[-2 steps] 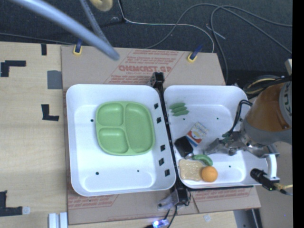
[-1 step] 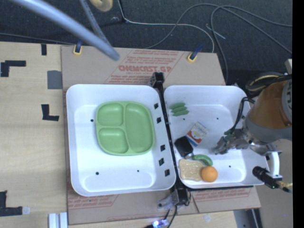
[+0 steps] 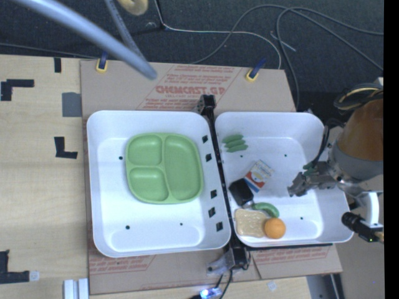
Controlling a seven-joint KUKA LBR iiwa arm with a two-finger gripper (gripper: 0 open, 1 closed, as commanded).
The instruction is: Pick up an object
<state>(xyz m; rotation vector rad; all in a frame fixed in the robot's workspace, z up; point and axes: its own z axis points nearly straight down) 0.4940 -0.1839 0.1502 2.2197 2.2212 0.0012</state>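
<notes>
Camera view, from above at a slant. My arm [image 3: 361, 139] enters from the right side of the surface [image 3: 37, 167], its orange band above the grey wrist. My tool [image 3: 301, 185] hangs over the right part of the right bin [image 3: 312, 126], near that bin's right wall. Whether it stands wide or narrow I cannot tell, as the dark tip is too small and blurred; nothing can be made out between its tips.

The right bin carries the loose objects. A green pod-shaped item [image 3: 234, 144] lies near the bin's far left corner. A small white packet with red and blue print [image 3: 258, 173] lies near the middle, apart from my tool. A black object [image 3: 241, 191] lies just beside the packet, toward the bin's near left. Along the near edge sit a pale slice like bread [image 3: 249, 222], an orange ball [image 3: 274, 228] touching it, and a green curved piece [image 3: 267, 208] just behind the two.

The left bin [image 3: 100, 167] carries a green divided plate [image 3: 164, 168] with three compartments, lying flat near its middle.

Both bins rest side by side on a sheet of printed cardboard [image 3: 187, 83], with black clips along the wall that they share. Cables [image 3: 262, 23] trail over the dark floor beyond the far edge.
</notes>
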